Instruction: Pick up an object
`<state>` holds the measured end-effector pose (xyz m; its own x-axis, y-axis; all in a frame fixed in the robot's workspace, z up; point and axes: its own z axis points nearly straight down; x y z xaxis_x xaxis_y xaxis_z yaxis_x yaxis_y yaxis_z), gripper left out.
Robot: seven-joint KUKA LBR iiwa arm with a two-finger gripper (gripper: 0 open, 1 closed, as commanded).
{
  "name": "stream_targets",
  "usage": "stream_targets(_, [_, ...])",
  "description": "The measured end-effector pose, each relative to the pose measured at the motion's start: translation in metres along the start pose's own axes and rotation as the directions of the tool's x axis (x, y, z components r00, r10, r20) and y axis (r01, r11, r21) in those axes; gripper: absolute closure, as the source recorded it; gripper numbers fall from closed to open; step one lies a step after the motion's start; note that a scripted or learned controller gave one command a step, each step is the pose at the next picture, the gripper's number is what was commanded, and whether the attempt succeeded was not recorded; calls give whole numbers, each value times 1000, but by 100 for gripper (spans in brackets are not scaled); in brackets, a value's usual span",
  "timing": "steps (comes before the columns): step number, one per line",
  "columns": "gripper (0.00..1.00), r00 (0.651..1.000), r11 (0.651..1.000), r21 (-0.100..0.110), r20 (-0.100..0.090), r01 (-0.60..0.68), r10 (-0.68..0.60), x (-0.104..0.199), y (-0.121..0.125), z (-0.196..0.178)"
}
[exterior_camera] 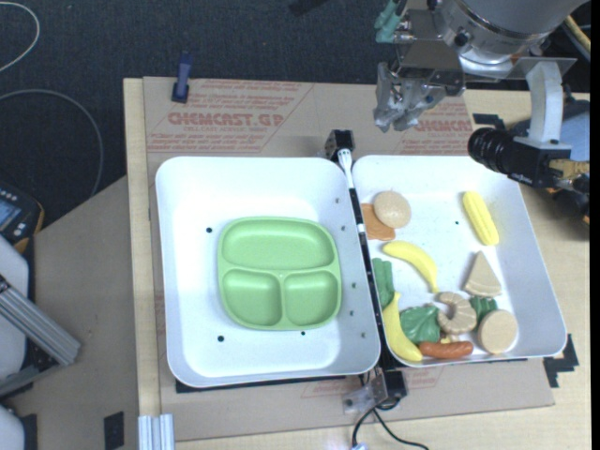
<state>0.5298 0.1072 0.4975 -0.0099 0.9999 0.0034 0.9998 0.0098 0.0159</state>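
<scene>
Bench [234,111]: a brown board with red lettering takes up the middle of the frame, with dark carpet behind it along the top.
Arm [506,7]: grey, with an orange band at the very top edge, it comes in at the upper right and hangs over the far edge of the board.
Left bin [178,251]: a shallow white tray, left of centre, touching the right bin along a dark clipped seam.
Right bin [534,279]: the same white tray, right of centre, holding all the toy food.
Green plate [279,272]: a pale green plate with three compartments, flat in the middle of the left bin, with nothing on it.
Gripper [405,111]: metal, pointing down just beyond the far rim of the right bin, above the board's lettering; from here I cannot tell whether it is apart or together, and nothing shows in its grasp.
Corn cob [479,217]: yellow, lying lengthwise in the upper right part of the right bin.
Upper banana [412,259]: curved, near the middle of the right bin.
Lower banana [398,331]: along the bin's left wall, at the bottom.
Bun [390,209]: a tan round piece on an orange slice, upper left of the right bin.
Wedge [483,276]: tan triangle, right side, above a heap of green leaves, a mushroom, a round biscuit and a red sausage.
Blue clip [181,79]: upper left corner of the board.
</scene>
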Motion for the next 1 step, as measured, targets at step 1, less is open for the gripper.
stream_targets(1, [100, 1000, 1000, 24, 6, -16, 16, -56, -17, 85])
